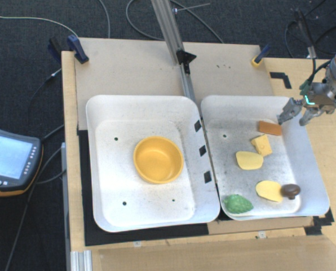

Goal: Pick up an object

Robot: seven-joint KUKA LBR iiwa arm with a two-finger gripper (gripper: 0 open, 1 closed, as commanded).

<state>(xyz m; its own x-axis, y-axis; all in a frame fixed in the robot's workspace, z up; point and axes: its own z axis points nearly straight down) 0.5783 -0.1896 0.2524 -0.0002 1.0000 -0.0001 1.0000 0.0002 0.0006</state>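
The right bin (224, 109) holds an orange-brown block (270, 129) near its far right, a small yellow wedge (262, 144) below it, and a pale yellow oval piece (250, 161). Nearer the front lie another yellow piece (269, 190), a brown mushroom-like piece (291, 191) touching it, and a green lumpy piece (237, 203) in the front left corner. My gripper (296, 114) hangs over the bin's far right edge, open, with nothing between its fingers. It sits just up and right of the orange-brown block.
A yellow bowl (158, 160) stands in the middle of the left bin (106, 123). A metal post (169, 27) rises behind the gap between the bins. A teach pendant (10, 161) lies off the bench to the left.
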